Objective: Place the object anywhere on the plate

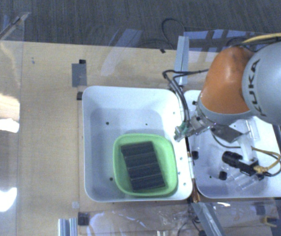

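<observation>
We see a dark ridged object [142,167] already lying on the green plate [168,154]; we cannot tell the pincer's [181,130] state.

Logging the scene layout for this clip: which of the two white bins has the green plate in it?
The left bin: the green plate lies in its lower half with a dark ridged object on it. The right bin sits under the arm.

a robotics lab: a kuka arm [258,82] over white bins [130,107] on a wooden table [37,132], cables [172,77] trailing.
</observation>
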### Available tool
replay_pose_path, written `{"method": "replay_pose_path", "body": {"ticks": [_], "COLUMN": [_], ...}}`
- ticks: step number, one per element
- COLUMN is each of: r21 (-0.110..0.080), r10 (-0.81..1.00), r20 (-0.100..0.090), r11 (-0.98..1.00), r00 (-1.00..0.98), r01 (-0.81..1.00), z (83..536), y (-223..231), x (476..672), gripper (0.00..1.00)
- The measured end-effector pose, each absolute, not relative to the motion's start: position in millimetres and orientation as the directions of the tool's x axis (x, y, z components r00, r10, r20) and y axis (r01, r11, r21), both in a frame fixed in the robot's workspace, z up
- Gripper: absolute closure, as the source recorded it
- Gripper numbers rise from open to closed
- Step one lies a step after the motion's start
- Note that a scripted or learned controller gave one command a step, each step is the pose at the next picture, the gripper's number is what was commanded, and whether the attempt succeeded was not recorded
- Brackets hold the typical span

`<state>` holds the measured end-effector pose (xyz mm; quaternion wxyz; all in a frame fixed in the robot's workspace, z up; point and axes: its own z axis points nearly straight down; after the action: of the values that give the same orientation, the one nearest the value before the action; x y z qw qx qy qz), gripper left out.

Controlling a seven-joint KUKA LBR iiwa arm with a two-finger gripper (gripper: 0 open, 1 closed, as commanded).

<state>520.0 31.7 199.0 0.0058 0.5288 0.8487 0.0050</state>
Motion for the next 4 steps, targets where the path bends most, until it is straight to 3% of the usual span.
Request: {"method": "replay_pose_path", "body": {"ticks": [1, 2, 3, 4], "r21": [0.004, 0.005, 0.004, 0.006], "r10": [0.833, 0.833, 0.837, 0.792], "r20": [-0.001, -0.001, -0.001, -0.003], "r11": [0.553, 0.553, 0.548, 0.611], "r00": [-0.553, -0.553, -0.548, -0.611], "r01": [0.833, 0.833, 0.837, 0.792], "z": [184.6, 184.6, 192.9, 185.4], "y": [69.6, 69.5, 127.2, 65.3], "x": [488.0, 488.1, 487.7, 498.3], "gripper": [1.00, 0.00, 0.00, 0.00]}}
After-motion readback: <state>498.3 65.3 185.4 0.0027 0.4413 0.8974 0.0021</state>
